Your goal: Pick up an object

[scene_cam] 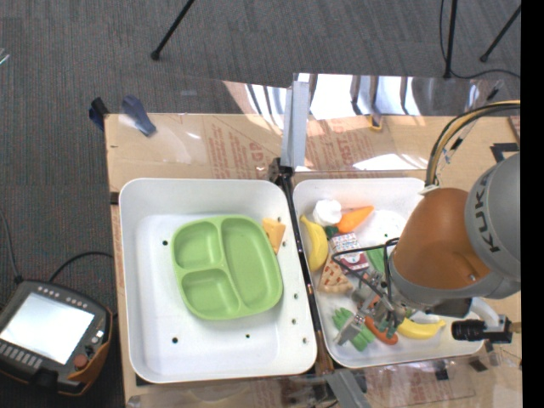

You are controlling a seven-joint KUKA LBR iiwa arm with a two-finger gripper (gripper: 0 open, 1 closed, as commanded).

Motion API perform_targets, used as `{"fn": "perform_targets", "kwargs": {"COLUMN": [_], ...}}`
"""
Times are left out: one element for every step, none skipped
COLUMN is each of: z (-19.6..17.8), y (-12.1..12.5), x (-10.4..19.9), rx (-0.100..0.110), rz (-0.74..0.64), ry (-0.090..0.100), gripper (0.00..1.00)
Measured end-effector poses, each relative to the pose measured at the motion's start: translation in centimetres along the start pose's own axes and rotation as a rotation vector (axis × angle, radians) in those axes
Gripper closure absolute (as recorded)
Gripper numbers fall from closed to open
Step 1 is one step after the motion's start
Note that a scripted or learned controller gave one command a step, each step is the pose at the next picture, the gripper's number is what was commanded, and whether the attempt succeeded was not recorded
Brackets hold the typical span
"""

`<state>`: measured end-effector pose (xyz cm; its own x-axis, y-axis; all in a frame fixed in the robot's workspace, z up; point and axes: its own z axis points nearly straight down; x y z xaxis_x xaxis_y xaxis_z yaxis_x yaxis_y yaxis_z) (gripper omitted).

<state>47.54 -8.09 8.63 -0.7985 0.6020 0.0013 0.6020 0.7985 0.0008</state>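
The right bin (pixel 365 182) holds toy food: a yellow banana (pixel 314 243), a white piece (pixel 326 212), an orange carrot (pixel 355 218), a small printed box (pixel 348 249), a pizza slice (pixel 334 279), a green vegetable (pixel 350 328), a red piece (pixel 384 336) and a second yellow piece (pixel 421 328). My gripper (pixel 374 318) hangs low over the bin's front part, right among the green, red and yellow pieces. The orange wrist band (pixel 429 245) hides the bin's right side. Nothing is visibly lifted.
In the left bin (pixel 136 313) lies a green divided plate (pixel 227 266), with a yellow-orange wedge (pixel 274 230) at its right edge. An upright metal post (pixel 295 121) stands behind the bins. A teach pendant (pixel 47 330) lies on the floor at the lower left.
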Motion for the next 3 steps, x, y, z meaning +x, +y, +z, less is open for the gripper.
{"fn": "perform_targets", "kwargs": {"z": [-0.1,0.0,-0.1], "y": [4.6,-0.8,4.4], "x": [-7.0,-0.5,-6.6], "rx": [0.0,0.003,0.0], "rz": [-0.084,-0.064,-0.072], "ry": [-0.001,0.004,-0.001], "gripper": [0.0,0.0,0.0]}}
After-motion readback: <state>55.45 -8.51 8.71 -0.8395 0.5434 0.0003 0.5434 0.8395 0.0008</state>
